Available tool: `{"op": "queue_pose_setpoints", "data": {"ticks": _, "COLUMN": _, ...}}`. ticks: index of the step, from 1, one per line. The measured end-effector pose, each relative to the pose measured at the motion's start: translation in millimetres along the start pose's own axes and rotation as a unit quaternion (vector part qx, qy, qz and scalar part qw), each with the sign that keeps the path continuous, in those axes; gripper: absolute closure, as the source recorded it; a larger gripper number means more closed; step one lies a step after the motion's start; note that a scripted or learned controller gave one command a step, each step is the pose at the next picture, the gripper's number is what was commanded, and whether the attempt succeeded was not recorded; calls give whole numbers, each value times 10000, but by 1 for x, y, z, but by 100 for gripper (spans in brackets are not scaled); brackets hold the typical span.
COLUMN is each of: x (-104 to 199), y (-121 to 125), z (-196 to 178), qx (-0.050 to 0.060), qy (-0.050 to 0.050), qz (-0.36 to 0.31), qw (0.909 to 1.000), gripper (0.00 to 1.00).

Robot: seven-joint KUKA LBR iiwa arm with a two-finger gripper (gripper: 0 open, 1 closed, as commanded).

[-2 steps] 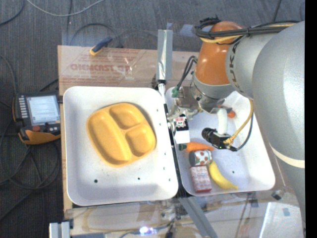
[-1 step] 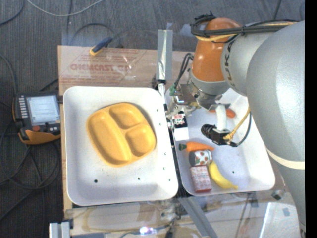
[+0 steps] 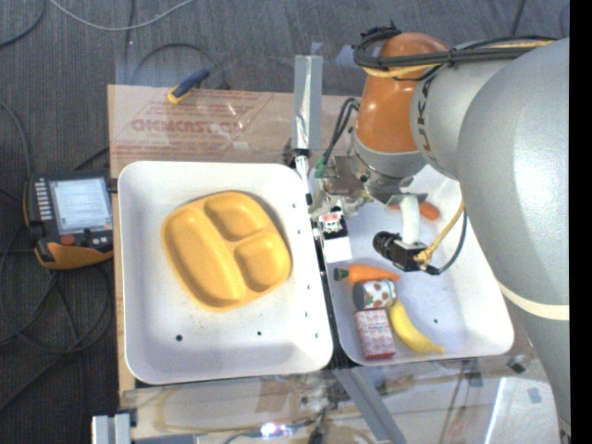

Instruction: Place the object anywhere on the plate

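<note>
A yellow plate (image 3: 227,246) with three compartments lies in the left white bin (image 3: 148,340). In the right bin (image 3: 472,326) lie an orange carrot (image 3: 375,272), a small can with a red label (image 3: 373,294), a yellow banana (image 3: 413,331) and a red box (image 3: 374,333). My gripper (image 3: 331,231) hangs low over the left edge of the right bin, close to the wall between the bins and just above the carrot. Nothing can be seen held in it. An orange and white item (image 3: 414,213) lies partly hidden behind the wrist.
The big grey arm (image 3: 518,155) covers the right side of the right bin. A control pendant (image 3: 69,213) rests left of the bench. A blue and yellow tool (image 3: 190,83) lies on the board behind the bins. Cables trail across the floor.
</note>
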State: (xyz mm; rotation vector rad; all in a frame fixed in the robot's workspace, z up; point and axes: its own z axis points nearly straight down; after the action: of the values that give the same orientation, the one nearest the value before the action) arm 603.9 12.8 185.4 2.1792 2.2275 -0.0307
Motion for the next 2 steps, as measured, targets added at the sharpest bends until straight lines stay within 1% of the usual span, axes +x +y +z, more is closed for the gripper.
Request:
{"op": "queue_pose_setpoints", "data": {"ticks": 1, "x": 4, "y": 0, "z": -2, "qx": -9, "qy": -14, "qz": 165, "qw": 9999, "gripper": 100}}
{"op": "queue_pose_setpoints", "data": {"ticks": 2, "x": -38, "y": 50, "z": 6, "qx": 63, "qy": 137, "qz": 571, "qw": 9983, "gripper": 100}}
